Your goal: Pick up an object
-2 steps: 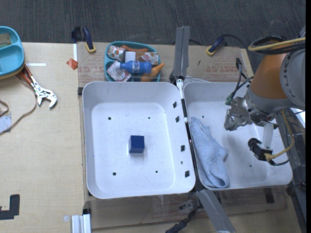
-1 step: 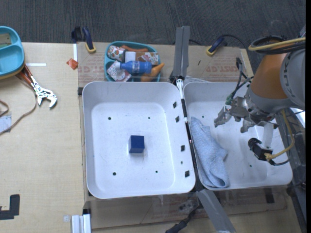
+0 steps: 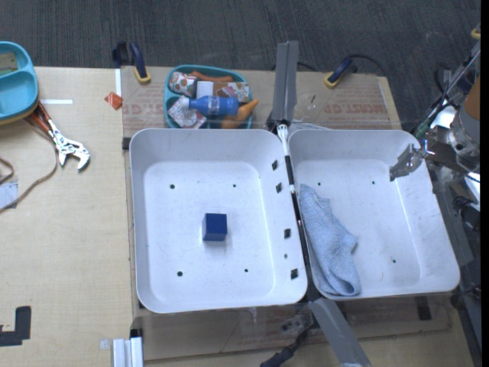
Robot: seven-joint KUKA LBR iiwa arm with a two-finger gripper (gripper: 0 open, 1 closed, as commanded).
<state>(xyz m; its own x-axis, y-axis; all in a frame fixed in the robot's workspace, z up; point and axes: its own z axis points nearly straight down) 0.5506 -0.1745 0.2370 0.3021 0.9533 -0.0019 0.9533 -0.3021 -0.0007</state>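
1. Where the bench carries two shallow white bins side by side, the left bin [image 3: 153, 167] holds a single small blue block [image 3: 215, 227], resting flat on the floor a little below and left of the bin's middle, apart from every wall.
2. The right bin [image 3: 382, 159] holds a pale blue cloth [image 3: 328, 239], crumpled lengthwise along the left wall, running from about mid-height down to the lower left corner.
3. The gripper [image 3: 405, 164] appears at the upper right edge of the right bin, above the rim and well apart from both cloth and block. Its metal tip points left and slightly down; nothing is seen between the fingers, and it touches neither object. Whether the jaws stand wide or narrow cannot be told at this scale and angle.
4. The arm [image 3: 466, 121] enters at the frame's right edge, partly cut off.
5. Behind the left bin stands a blue tub [image 3: 174, 79] filled with mixed small items, among them a blue bottle [image 3: 214, 105].
6. On the wooden tabletop to the left lie a metal wrench [image 3: 67, 150] and, at the frame's edge, a light blue tray [image 3: 23, 90].
7. Two clamps with yellow handles, one [image 3: 137, 63] left and one [image 3: 338, 71] right, sit along the far edge of the bench.
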